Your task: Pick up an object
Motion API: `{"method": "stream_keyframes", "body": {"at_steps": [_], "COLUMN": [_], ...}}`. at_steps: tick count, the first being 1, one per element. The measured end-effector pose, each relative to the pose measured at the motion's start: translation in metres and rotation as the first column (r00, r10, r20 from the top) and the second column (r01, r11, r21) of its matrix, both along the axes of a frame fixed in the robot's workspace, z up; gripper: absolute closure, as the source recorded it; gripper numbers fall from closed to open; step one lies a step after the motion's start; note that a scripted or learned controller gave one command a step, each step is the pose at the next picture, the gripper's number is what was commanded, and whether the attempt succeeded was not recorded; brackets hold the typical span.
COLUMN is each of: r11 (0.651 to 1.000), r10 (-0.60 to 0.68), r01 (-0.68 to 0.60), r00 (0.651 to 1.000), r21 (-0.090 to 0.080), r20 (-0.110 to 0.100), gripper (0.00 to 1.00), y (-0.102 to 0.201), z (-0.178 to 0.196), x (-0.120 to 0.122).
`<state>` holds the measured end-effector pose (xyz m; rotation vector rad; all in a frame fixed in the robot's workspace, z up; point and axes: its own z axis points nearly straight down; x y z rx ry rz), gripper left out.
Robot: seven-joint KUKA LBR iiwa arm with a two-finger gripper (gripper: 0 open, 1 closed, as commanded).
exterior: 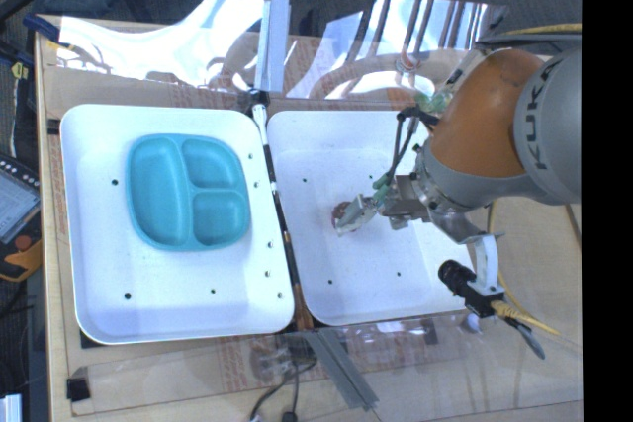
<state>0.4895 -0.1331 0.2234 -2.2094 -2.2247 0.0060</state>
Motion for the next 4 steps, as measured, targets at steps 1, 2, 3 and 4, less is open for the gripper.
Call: {"method": "stream_keyframes", "body": {"at_steps": [1,2,3,4], "r11": [1.0,0.999,0.999,0.995], "r10": [0.005,0.039,0.043,0.104], "r01": [-0.005,-0.039,-0.043,-0.104], "r00": [1.0,0.999,0.999,0.995], "r21": [-0.002,0.0,-0.001,-0.002], "r20": [0.001,-0.001,-0.004,0.007], "gripper": [0.0,0.0,1.0,1.0], "y": [-0.012,-0.025,-0.025,0.012], "z": [-0.059,-0.134,-0.125,-0.009], "x": [0.052,0.073,0.073,0.131]}}
